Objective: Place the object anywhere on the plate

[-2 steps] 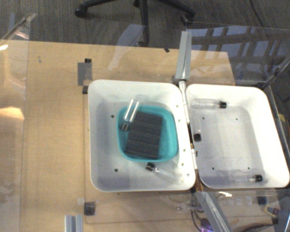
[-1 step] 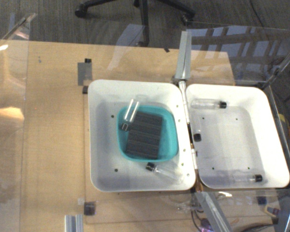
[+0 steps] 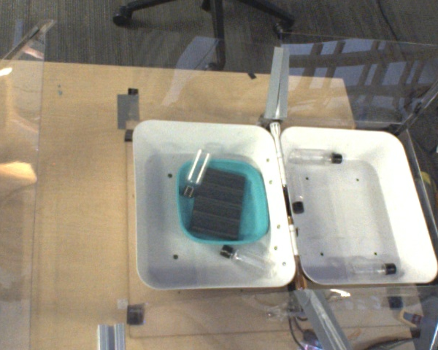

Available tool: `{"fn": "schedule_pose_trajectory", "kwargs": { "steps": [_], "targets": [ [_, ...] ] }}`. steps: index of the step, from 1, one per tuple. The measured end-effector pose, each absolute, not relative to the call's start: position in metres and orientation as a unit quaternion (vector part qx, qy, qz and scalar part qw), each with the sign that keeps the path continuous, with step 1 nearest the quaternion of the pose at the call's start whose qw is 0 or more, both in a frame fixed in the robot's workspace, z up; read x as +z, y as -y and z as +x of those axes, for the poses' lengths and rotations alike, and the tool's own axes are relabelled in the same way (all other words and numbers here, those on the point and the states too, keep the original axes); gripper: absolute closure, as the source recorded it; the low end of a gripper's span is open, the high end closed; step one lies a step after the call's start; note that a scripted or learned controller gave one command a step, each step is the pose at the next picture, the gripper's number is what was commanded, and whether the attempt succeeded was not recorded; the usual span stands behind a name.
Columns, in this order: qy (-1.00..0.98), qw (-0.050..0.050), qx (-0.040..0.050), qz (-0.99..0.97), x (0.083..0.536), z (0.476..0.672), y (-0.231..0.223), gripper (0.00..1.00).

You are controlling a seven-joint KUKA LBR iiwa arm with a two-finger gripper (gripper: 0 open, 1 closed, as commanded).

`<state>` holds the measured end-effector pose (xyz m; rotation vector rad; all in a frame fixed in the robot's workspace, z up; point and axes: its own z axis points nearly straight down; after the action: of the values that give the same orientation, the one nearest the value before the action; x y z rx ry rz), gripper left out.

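On the worktop (image 3: 73, 217) sit two white bins, left bin (image 3: 150, 217) and right bin (image 3: 409, 210). Inside the left one lies one teal plate (image 3: 257, 210) carrying a dark ribbed block (image 3: 219, 204). Four clear tubes with black caps appear. One tube (image 3: 196, 172) leans on the plate's upper-left rim, long axis near vertical, cap toward the viewer's bottom. Another tube (image 3: 241, 257) lies on the bin floor just below the plate, cap pointing up-left. Two more, upper tube (image 3: 315, 156) and lower tube (image 3: 369, 268), lie roughly horizontal in the right bin, caps rightward. No readable writing appears.
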<state>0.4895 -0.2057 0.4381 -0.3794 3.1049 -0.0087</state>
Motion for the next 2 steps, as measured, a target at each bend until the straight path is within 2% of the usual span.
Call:
{"fn": "schedule_pose_trajectory", "kwargs": {
  "steps": [1, 2],
  "targets": [
    [-0.961, 0.007, -0.0039, -0.277, 0.4387, 0.4985, 0.2051, 0.00],
    [-0.898, 0.006, -0.0046, -0.439, 0.4384, 0.4965, 0.2055, 0.00]
  ]
}}
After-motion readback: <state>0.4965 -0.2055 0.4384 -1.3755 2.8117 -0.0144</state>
